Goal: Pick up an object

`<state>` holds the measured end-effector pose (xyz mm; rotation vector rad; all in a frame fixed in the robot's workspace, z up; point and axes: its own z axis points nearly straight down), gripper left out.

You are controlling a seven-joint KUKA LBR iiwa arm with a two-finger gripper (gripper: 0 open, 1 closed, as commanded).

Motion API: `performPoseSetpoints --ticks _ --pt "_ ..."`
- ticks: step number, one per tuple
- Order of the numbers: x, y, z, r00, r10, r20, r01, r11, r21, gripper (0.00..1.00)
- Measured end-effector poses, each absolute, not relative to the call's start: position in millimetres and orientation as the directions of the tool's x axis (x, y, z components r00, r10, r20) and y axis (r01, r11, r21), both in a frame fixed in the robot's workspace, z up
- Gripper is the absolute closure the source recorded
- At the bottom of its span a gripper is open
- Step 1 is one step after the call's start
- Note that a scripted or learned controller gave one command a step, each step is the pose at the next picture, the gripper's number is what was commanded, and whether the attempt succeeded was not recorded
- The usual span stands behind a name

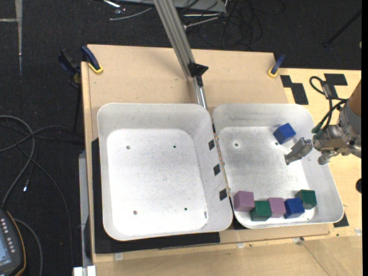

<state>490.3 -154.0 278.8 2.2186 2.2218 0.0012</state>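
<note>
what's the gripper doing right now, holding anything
gripper: over the right bin, below the lone blue block; open or shut cannot be told.

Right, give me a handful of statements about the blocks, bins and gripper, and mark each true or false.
1. All the blocks lie in the right bin. True.
2. The lone blue block lies among the row at the front edge. False: it sits apart, toward the back.
3. The gripper is over the left bin. False: it is over the right bin.
4. The purple block is at the row's left end. True.
</note>
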Motion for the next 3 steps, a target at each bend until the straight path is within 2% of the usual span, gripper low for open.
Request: performPoseSetpoints --ticks 1,2,3 --pt "573.1 -178 159 -0.003 1.0 -0.001 1.0 0.003 -0.003 0.0" --pt "644.9 -198 105 0.001 1.0 -0.001 1.0 -0.001 -0.001 0.0" --pt "668.7 -165 96 -0.006 1.0 -0.001 1.0 0.006 0.004 0.0"
